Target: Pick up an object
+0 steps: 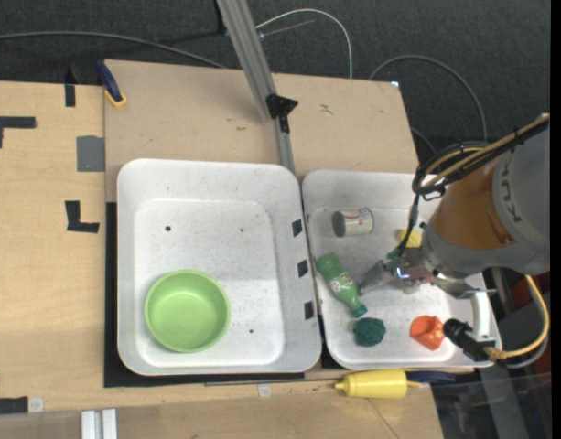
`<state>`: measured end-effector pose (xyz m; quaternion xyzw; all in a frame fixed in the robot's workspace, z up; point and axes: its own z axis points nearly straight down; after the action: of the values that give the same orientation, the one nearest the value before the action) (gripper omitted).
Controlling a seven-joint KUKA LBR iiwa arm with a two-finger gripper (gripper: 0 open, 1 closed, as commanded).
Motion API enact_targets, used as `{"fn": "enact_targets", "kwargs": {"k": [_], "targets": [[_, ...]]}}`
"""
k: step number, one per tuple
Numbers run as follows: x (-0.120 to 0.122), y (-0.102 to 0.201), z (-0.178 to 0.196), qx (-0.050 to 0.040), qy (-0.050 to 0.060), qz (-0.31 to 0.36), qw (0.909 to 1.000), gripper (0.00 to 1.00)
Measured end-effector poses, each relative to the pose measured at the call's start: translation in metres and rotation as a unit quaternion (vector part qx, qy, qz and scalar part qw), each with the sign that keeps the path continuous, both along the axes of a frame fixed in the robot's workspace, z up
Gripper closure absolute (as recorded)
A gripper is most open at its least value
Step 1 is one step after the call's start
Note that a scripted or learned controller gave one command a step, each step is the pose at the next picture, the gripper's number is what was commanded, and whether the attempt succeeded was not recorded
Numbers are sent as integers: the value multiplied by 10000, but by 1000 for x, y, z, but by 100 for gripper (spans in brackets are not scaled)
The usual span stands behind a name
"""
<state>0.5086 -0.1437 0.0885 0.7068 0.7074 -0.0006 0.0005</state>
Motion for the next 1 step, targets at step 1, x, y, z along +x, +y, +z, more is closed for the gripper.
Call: {"fn": "enact_targets", "kwargs": {"k": [1], "targets": [[0, 1, 11, 10, 5, 3, 10000, 100]]}}
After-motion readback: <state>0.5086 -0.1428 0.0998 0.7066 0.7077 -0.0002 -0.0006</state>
